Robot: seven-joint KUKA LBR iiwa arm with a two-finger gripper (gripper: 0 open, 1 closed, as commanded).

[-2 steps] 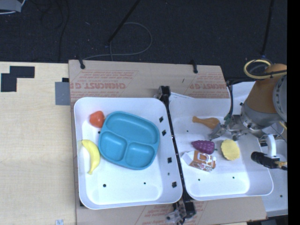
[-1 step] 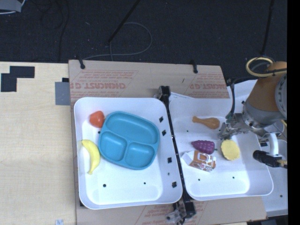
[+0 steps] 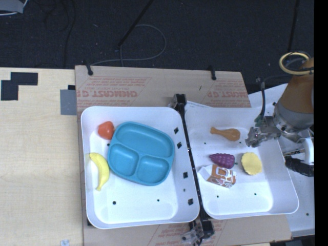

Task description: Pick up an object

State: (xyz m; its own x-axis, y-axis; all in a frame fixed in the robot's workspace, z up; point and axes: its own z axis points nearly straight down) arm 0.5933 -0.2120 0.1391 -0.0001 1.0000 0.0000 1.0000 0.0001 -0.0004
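My gripper [image 3: 254, 139] hangs over the right bin [image 3: 266, 199] near its far right side, just above a round yellow piece [image 3: 251, 163]. Nothing shows between its fingertips, and their spacing is too small to read. A tan drumstick-shaped toy [image 3: 226, 133] lies to the gripper's left. Purple grapes [image 3: 222, 160] sit mid-bin, with a white and orange packet [image 3: 220, 176] right below them. In the left bin [image 3: 133, 211] lie a blue divided plate [image 3: 141, 153], a red tomato [image 3: 106, 130] and a yellow banana [image 3: 100, 169].
A black divider [image 3: 187, 158] with clips runs between the two bins. Cardboard [image 3: 159, 88] lies under both bins. The arm's orange band [image 3: 299, 94] rises at the right edge, with cables beside it. Bare white bin floor lies along the front of each bin.
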